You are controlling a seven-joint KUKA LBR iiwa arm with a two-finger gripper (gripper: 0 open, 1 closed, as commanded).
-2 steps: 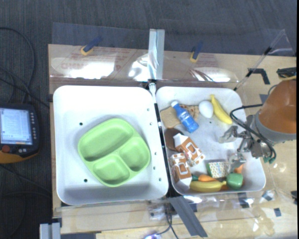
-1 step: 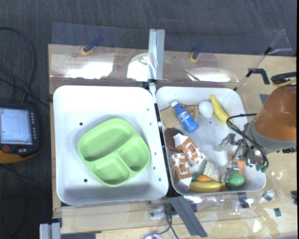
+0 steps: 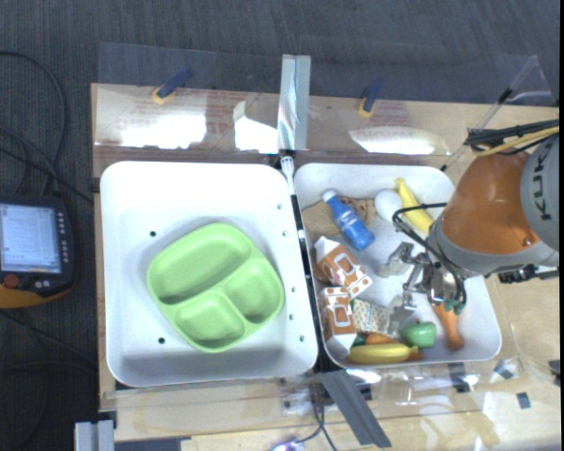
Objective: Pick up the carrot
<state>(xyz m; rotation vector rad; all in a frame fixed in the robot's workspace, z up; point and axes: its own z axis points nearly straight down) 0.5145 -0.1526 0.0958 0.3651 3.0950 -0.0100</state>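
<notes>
Camera view: carrot (image 3: pixel 450 326) lies in right bin (image 3: pixel 489 341), near its right wall, just right of pincer (image 3: pixel 415 285); not lifted, nothing between the tips. Pincer low over clutter, opening hard to judge, cannot tell. Green round piece (image 3: pixel 419 334) and banana (image 3: pixel 383 351) just below pincer. Judgement: grasp not yet made; closing on carrot and lifting remain.

The carrot (image 3: pixel 448 327) is small and orange, lying at a slant near the right bin's (image 3: pixel 489 341) near right corner, beside a green fruit (image 3: pixel 419 334).
</notes>
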